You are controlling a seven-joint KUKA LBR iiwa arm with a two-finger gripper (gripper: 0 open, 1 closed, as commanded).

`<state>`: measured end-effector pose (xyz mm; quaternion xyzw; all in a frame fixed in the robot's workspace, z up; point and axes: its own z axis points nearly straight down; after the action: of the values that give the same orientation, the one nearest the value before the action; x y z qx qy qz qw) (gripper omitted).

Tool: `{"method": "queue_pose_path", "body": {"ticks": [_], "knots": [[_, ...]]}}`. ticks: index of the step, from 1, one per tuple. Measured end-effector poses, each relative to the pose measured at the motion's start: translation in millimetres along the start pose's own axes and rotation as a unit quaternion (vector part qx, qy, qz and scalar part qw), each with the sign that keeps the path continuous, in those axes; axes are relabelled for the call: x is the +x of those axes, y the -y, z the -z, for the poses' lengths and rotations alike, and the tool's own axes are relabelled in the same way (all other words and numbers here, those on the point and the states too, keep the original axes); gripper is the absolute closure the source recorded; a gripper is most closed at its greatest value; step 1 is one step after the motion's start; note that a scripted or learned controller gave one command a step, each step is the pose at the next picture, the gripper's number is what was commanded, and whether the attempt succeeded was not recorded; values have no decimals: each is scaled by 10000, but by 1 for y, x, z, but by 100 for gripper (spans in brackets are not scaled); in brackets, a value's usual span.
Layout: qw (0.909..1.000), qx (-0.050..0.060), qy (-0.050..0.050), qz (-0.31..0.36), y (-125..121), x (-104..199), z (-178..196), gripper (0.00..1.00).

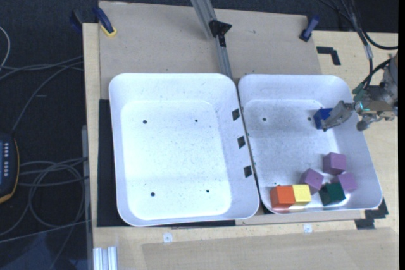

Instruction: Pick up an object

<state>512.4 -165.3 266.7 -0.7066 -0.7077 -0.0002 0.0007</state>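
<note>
The claw [347, 117] reaches in over the right white plastic bin [278, 88] from the right. A small blue block [323, 117] sits just beside its near finger, on the left. I cannot tell if the claw grips it.

Open floor across left bin [171, 148] and upper-left of right bin [278, 136]. Obstructions: block cluster [313, 186] at lower right, blue block [323, 117] by gripper [348, 116] at right wall.
</note>
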Motion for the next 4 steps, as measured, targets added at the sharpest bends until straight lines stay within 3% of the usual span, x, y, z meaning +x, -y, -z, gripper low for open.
{"method": "queue_pose_path", "body": {"ticks": [1, 3, 4], "knots": [[10000, -4, 1, -3, 0, 0, 0, 0], [10000, 37, -12, -7, 9, 1, -123, 0], [10000, 2, -5, -1, 8, 2, -168, 0]]}}
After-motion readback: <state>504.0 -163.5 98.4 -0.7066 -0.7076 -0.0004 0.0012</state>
